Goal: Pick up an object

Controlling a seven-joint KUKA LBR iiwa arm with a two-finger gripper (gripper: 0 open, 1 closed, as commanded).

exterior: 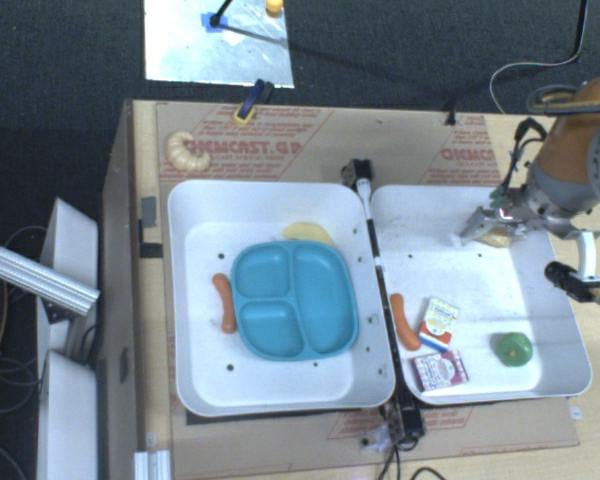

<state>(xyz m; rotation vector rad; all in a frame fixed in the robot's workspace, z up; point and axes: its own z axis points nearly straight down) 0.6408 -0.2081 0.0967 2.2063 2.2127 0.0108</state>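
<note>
While hovering at the right bin's (580,368) far rim, the gripper (495,226) seemingly pinches something tan.

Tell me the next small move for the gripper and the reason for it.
Probably a short shift toward the near side of the right bin, then a descent. The gripper sits at the bin's far edge, while the green object, small packets and orange sausage all lie nearer the front.

Claw (492,223) over right bin (565,313), blue tray (295,300) in left bin (195,268).
</note>
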